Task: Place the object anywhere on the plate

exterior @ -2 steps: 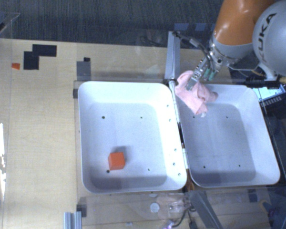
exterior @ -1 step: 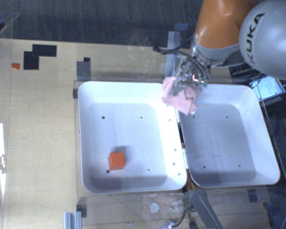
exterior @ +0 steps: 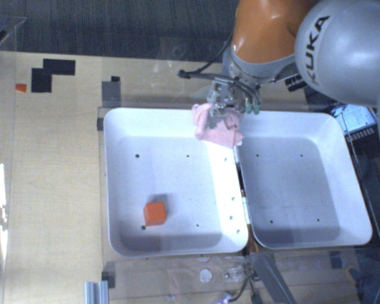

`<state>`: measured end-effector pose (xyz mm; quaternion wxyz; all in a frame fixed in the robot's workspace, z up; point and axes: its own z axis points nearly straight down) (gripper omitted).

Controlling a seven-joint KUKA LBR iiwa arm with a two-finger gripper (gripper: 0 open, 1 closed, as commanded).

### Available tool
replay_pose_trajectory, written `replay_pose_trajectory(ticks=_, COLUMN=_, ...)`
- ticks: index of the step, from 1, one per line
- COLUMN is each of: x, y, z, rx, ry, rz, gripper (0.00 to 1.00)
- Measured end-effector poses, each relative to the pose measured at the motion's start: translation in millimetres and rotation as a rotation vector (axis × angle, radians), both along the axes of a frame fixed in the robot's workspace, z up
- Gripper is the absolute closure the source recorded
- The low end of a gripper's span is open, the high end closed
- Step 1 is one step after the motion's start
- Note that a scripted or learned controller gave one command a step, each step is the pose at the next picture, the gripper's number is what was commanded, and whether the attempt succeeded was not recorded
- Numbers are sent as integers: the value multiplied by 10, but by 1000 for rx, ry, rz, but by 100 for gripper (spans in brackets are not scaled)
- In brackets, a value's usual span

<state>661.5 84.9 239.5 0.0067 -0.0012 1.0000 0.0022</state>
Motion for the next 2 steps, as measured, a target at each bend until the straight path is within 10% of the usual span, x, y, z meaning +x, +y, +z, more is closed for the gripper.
replay_pose_trajectory(ticks=2, x=53, y=994, z=-66, rx=1, ry=2, rz=2, gripper=100)
